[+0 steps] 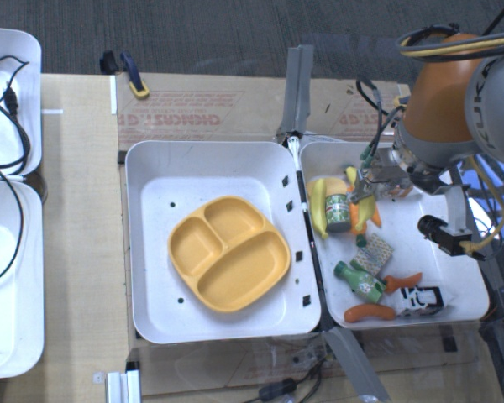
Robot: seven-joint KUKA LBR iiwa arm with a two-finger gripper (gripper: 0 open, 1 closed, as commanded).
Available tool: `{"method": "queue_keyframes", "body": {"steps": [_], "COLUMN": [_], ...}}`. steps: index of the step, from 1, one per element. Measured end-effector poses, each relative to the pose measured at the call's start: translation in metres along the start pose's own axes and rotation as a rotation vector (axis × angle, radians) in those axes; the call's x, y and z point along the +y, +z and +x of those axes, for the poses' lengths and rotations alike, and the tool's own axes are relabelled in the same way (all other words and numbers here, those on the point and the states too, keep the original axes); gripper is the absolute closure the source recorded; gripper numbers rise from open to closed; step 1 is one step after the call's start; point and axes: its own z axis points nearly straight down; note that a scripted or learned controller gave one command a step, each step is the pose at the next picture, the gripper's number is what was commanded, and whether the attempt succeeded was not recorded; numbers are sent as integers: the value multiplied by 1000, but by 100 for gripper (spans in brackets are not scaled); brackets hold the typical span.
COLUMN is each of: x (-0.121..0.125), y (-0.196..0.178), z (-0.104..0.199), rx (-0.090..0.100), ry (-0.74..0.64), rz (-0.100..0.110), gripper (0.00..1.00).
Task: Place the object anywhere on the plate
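We see a smooth yellow plastic plate (pixel 229 253), three-sectioned, lying in the left bin (pixel 151 225). Right of the plate, in the right bin (pixel 475 296), the gripper (pixel 363 193) hangs over a small green-labelled jar (pixel 337 211) beside a banana (pixel 318 206); the arm hides its fingers, so we cannot tell their state. The jar's label is unreadable.

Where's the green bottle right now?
The green bottle lies in the right bin, toward its lower left, just below the grey sponge and above the orange carrot.
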Motion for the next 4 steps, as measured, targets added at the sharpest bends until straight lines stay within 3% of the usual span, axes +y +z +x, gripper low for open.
{"method": "queue_keyframes", "body": {"steps": [1,2,3,4], "x": [-14,-59,-44,-70], "y": [-53,-54,-117,-118], "z": [-30,-6,30,92], "rx": [-1,0,-3,-1], "ry": [-263,-608,-836,-993], "rz": [-3,-2,-5,-2], "gripper": [100,100,100,100]}}
